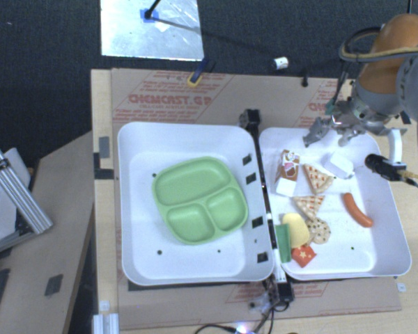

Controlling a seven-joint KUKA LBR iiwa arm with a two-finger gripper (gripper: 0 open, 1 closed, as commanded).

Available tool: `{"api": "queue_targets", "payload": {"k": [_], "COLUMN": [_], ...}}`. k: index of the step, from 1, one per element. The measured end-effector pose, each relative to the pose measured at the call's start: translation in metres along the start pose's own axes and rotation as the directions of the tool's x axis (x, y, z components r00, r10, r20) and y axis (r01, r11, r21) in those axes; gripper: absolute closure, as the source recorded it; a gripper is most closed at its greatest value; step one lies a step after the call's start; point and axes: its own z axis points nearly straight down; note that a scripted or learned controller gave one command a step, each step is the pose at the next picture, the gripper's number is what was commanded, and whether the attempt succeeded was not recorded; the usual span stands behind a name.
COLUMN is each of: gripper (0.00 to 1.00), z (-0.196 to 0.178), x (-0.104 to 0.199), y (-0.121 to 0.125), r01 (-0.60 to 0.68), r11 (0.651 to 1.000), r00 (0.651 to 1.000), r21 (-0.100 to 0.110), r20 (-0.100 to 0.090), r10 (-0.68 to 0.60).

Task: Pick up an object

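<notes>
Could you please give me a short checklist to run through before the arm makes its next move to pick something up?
1. End effector over the right bin, at its far edge: ok.
2. Nothing between its fingers: ok.
3. Toy food within the right bin, such as the sausage and pizza slice: ok.
4. White block lies nearest, apart from its neighbours: ok.
5. Green tray in the left bin, away from the arm: ok.

The arm point(397, 61) at the upper right of the frame is grey with a rounded orange band, black cables looping beside it, and a metallic grey gripper point(331, 132).
</notes>
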Motion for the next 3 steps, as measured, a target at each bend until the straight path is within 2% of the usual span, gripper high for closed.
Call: {"api": "queue_targets", "payload": {"k": [1,2,3], "gripper": [0.00,0.00,1.00], "z": [0.056,0.060,0.049], "x": [0.002,0.001,0.001], "y": [0.005,0.004,0.005], "r01": [0.000,-0.005,-0.002], "r11": [1.000,1.000,1.000], "r00": [1.000,1.000,1.000], "r21": [-0.012,-0.006,-0.008], "r20": [0.000,0.002,0.002], "r10": [0.000,0.005,0.002]}}
